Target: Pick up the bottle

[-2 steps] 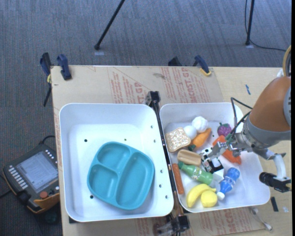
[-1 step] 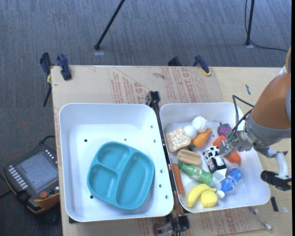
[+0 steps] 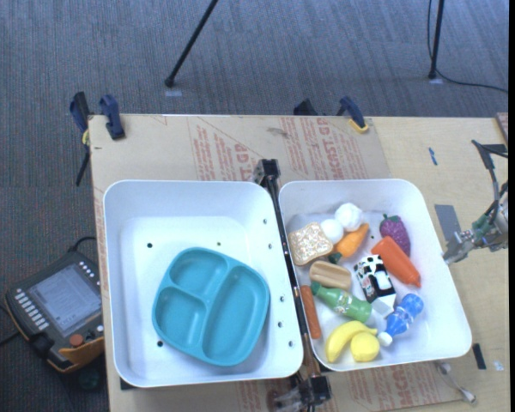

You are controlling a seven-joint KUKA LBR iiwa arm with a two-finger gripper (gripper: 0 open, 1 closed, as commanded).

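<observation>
A green toy bottle lies on its side in the right bin, roughly in the middle of its front half. Its narrow neck points left toward a brown hot-dog bun. A yellow banana lies just in front of the bottle, and a black-and-white cow-patterned carton touches it on the right. A blue and white bottle-like toy lies to its right, near the bin's front right.
The right bin also holds an orange carrot, a purple fruit, white balls, a toast slice, and a red-orange stick along its left wall. The left bin holds a blue divided plate. Metal hardware sits off the bench's right edge.
</observation>
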